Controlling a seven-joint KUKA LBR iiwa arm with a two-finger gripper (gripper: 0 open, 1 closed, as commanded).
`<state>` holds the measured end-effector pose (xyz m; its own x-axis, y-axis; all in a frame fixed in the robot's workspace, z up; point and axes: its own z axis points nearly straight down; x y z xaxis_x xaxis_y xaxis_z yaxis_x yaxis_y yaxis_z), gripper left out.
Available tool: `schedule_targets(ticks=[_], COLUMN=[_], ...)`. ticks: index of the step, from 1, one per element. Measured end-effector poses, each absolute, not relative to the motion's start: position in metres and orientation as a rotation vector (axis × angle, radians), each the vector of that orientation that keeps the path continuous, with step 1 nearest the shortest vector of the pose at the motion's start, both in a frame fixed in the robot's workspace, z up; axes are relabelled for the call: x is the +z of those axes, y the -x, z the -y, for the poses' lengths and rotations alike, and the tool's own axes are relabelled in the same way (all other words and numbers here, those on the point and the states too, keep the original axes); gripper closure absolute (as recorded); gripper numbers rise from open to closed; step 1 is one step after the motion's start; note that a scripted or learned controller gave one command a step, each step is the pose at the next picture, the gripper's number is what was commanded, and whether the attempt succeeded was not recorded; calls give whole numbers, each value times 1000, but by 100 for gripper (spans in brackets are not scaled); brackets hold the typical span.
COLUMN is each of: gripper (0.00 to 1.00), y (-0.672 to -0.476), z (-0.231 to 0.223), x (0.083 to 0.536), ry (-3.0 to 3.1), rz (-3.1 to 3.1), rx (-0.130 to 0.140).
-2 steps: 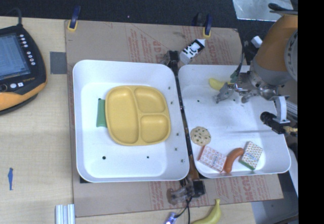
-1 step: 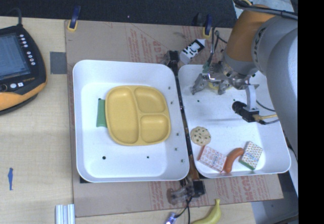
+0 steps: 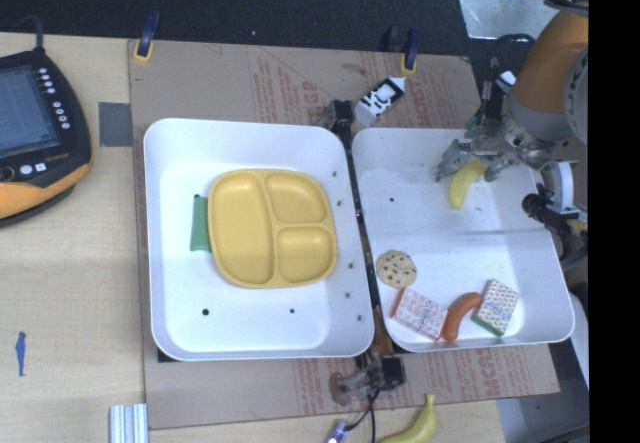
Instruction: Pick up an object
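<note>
My gripper (image 3: 468, 167) hangs over the far part of the right bin (image 3: 520, 241). A small yellow banana (image 3: 459, 189) has its upper end between the fingers and points down toward the bin floor, so the gripper is shut on it. Along the near side of the same bin lie a round cookie (image 3: 396, 269), a pink-and-white packet (image 3: 419, 313), an orange sausage (image 3: 460, 316) and a patterned packet with a green edge (image 3: 497, 306).
The left bin (image 3: 170, 281) holds a yellow divided plate (image 3: 272, 227) with a green piece (image 3: 199, 223) poking out at its left. A second banana (image 3: 420, 423) lies on the bench in front of the bins. A teach pendant (image 3: 35, 131) sits at far left.
</note>
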<state>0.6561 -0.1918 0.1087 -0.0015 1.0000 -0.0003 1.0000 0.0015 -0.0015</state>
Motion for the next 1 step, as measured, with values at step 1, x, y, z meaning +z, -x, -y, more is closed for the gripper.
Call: schedule_targets(ticks=[1], gripper=[0], y=[-656], z=[167], x=[92], ry=[2215], rz=[2224], rx=[4])
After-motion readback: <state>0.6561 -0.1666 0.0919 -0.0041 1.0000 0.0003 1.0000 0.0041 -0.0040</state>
